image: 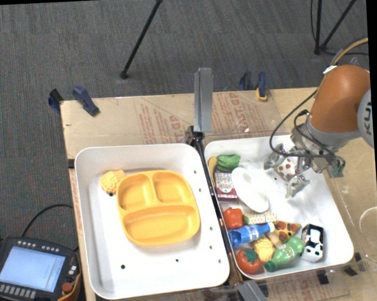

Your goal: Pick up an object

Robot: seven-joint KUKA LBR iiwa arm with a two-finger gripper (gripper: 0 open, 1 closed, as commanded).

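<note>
Camera view: claw [293, 175] in right bin [335, 198], fingers spread wide, nothing between them; toy pile [270, 240] at its 7 o'clock; yellow tray [157, 206] in left bin [96, 248].

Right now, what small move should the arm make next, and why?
Probably lift straight up a little. The gripper sits low in the right bin with a small red and white object at its fingers; a short rise would show whether the object really comes along.
</note>
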